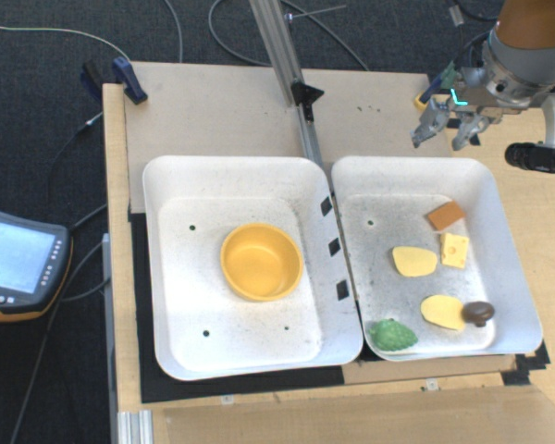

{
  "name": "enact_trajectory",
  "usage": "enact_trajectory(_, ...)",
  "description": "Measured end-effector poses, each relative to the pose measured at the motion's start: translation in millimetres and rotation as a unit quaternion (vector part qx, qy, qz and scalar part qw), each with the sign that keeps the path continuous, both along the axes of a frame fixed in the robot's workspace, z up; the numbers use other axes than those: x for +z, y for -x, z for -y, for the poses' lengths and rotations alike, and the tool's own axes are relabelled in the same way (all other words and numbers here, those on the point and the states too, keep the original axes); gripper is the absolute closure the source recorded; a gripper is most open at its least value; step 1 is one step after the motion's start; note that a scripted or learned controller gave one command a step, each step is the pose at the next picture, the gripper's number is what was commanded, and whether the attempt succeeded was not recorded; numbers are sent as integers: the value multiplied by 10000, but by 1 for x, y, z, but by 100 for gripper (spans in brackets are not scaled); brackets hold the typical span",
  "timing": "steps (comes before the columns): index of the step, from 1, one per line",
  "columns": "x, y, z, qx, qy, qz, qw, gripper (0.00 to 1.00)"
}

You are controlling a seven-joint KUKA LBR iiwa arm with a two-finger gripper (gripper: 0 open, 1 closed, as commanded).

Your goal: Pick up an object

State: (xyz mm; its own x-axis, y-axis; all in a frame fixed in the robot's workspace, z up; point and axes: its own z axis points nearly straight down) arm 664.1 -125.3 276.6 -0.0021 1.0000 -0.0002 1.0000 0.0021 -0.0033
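My gripper [447,137] hangs above the far edge of the right bin [505,225], fingers spread open with nothing between them. Down in that bin lie an orange-brown block [444,215], a yellow cheese wedge [455,250], a pale yellow oval piece [413,262], another yellow piece [441,311] with a dark brown mushroom-like item [478,314] beside it, and a green leafy item [391,335] at the near left corner. All of them sit well nearer the front than the gripper.
The left bin [166,248] holds a yellow bowl [261,262]. A metal pole [282,49] slants up from between the bins. A teach pendant [18,265] lies at the far left, off the bench.
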Motion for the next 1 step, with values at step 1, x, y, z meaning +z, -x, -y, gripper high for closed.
enact_trajectory(1, 0, 0, 0, 0, 0, 0, 10000, 0)
